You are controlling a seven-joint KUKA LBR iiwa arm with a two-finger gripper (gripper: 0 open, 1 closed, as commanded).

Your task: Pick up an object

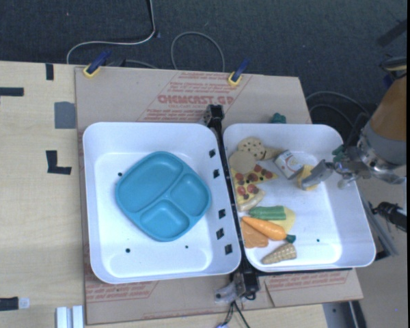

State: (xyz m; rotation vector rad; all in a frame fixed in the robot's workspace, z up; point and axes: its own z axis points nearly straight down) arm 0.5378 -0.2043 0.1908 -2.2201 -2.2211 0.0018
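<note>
Gripper (316, 176) lowered at right bin's (342, 251) far right edge | yellow toy (306, 175) targeted | finger state cannot be told

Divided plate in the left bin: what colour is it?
Light blue; the three-compartment plastic plate shows plainly in the camera view.

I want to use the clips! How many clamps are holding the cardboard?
2. A yellow clamp grips the cardboard's far left corner; a blue clamp grips its far edge, further right. Others may be hidden beneath the bins.
</note>
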